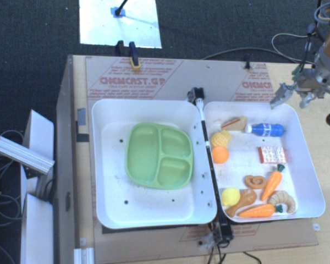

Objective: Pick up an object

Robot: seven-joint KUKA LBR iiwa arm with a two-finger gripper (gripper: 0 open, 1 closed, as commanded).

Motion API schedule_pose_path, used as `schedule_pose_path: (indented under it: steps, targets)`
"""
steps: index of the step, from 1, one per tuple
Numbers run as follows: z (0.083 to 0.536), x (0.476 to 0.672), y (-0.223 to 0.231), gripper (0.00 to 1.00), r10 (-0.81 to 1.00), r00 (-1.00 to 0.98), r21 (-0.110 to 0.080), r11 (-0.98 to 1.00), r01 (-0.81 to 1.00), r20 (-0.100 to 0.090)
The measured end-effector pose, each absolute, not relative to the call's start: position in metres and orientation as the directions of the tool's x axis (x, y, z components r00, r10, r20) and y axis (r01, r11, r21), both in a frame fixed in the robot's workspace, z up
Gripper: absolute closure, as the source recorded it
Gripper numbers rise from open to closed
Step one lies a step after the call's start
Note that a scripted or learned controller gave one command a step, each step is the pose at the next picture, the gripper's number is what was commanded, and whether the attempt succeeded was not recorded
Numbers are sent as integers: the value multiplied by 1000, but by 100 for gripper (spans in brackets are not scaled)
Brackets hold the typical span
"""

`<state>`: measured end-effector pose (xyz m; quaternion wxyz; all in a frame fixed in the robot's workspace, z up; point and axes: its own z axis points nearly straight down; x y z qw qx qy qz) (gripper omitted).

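Hovering above the far right corner of the right bin [317, 187], the gripper [295, 96] has its two fingers spread apart with nothing between them, so no grasp has been made yet. All the candidate objects lie below and ahead of the jaws, inside that bin: the blue bottle [267, 129] is nearest, just beneath and slightly inward, with the hot dog [234, 124] beside it. Farther from the jaws sit the small red-and-white box [272, 155], the orange ball [220, 155], and two carrots [270, 184] toward the near wall (packed close, which could make a clean pinch harder). Well off to the far side of the jaws, the left bin [107, 202] holds just a green divided plate [158, 155]. The spread fingers suit a descent onto the bottle, probably the easiest target.
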<state>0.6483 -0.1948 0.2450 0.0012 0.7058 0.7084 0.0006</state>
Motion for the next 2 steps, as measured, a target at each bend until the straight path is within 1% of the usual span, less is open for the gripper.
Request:
schedule_pose_path:
  steps: [1,2]
  targets:
    - [102,648,-206,0,1000,-4,12,4,1000,-4]
    - [253,670,-206,0,1000,-5,7,5,1000,-3]
